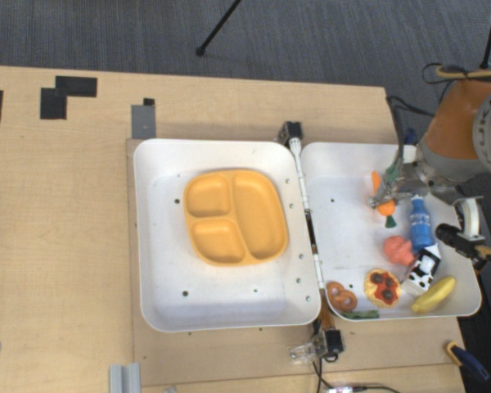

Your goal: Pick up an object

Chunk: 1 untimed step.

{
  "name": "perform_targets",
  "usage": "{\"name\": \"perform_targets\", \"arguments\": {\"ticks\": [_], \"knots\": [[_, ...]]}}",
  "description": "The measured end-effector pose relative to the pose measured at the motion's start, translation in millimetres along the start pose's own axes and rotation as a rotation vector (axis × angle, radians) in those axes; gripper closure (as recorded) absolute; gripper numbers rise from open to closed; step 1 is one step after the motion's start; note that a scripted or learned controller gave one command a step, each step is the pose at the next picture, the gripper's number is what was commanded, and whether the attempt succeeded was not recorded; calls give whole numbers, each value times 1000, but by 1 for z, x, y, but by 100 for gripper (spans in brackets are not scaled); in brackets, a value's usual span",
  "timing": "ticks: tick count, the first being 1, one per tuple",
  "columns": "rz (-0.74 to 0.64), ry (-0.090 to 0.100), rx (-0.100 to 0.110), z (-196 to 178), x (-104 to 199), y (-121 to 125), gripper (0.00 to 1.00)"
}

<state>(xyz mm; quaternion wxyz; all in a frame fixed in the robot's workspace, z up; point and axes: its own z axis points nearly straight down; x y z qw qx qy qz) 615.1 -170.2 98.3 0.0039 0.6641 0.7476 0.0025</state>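
Nearest in the right bin (pixel 344 219) lie a pretzel (pixel 341 295), pizza slice (pixel 382 287), banana (pixel 434 294), cow (pixel 424 271), pink lump (pixel 398 250) and blue bottle (pixel 420 223). Farther back, the jaws (pixel 387 193) pinch an orange carrot (pixel 385 204). The left bin (pixel 155 301) holds a yellow divided plate (pixel 233 216).

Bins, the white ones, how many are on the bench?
2. The left bin holds a yellow divided plate. The right bin beside it holds the small toys.
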Motion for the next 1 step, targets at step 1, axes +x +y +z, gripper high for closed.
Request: {"name": "perform_targets", "arguments": {"ticks": [1], "knots": [[95,3,5,-73,83,-16,100]]}}
